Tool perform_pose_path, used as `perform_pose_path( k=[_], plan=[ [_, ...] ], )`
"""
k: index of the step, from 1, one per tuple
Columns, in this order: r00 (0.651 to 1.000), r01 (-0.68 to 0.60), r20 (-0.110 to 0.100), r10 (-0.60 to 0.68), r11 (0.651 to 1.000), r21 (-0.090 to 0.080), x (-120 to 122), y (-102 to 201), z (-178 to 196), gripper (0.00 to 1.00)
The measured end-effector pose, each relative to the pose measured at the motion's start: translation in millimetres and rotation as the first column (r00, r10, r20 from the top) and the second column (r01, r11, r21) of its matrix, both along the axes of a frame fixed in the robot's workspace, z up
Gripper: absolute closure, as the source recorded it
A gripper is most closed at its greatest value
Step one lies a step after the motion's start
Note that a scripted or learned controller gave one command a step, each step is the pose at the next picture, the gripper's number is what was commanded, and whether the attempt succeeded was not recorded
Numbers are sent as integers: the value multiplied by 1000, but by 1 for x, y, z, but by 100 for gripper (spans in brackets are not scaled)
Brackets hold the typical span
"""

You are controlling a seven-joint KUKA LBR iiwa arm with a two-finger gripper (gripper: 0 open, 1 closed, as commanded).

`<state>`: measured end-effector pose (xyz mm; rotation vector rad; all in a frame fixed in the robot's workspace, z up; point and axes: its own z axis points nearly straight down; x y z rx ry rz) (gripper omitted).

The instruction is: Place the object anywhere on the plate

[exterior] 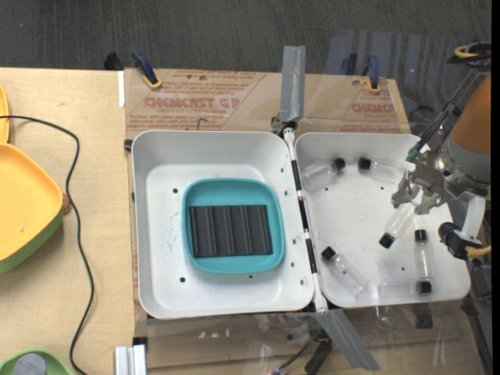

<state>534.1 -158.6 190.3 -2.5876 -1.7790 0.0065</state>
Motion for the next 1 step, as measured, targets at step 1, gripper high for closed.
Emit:
perform_pose_path(
  k=[1],
  plan=[
    [1000, 0, 0, 0, 1000, 0, 0, 0, 0, 0]
  ],
)
